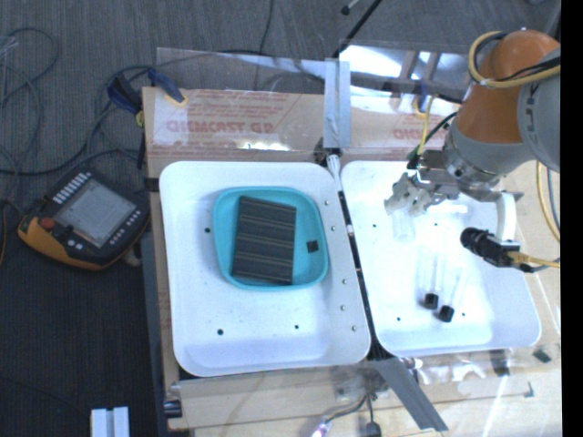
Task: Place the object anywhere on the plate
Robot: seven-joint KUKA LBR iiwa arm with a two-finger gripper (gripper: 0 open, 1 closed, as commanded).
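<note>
two white bins are noted side by side on the counter. in the left bin (182, 335) a teal plate (223, 235) is set near the middle, presumably so that it can be reached from above without the bin walls being met. a dark ribbed block (264, 239) lies flat on the plate, within its rim and slightly tilted to its edges. a small black square piece (312, 246) is seen just beside the block's right edge, also on the plate.

the arm (510, 89) is reached in over the right bin (510, 326), and the gripper (436, 306) is held pointing down over the bin floor. the two dark fingertips (428, 299) are seen close together with a narrow gap between them; nothing is seen gripped in that gap. whether the tips touch the floor cannot be told.

the block is taken to be the task's thing. it is well apart from the fingers, across the wall between the bins and to their left. judged from this layout, the placing appears already accomplished, and the fingers are likely parked clear so the plate is not disturbed.
</note>
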